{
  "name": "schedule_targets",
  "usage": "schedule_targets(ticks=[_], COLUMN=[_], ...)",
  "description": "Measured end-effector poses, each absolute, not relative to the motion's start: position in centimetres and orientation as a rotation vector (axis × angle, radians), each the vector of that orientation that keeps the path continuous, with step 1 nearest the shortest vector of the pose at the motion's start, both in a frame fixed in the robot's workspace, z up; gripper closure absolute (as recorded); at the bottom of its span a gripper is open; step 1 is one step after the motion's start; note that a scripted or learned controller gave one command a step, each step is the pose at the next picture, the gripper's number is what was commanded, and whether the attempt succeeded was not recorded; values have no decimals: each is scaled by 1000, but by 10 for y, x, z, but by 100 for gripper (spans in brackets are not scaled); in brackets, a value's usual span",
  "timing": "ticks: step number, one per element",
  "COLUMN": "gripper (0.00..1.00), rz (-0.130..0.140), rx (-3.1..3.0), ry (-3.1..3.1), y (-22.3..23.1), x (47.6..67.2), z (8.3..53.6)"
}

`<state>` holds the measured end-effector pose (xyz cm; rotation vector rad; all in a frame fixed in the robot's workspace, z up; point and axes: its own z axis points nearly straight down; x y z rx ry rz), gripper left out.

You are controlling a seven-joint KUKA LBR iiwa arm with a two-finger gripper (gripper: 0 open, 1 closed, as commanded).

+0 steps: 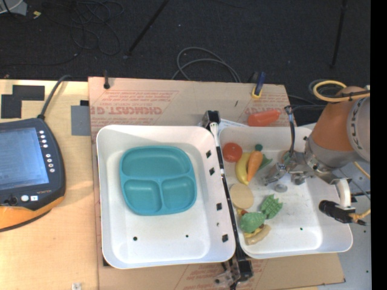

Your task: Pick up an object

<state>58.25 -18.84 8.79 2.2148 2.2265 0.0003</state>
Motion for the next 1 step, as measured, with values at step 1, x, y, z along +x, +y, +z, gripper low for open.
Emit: schedule_targets(ticks=[1], gripper=[0], rz=[-3], rx=[2230], ry=[2223], y=[-165], x=[531], z=[87])
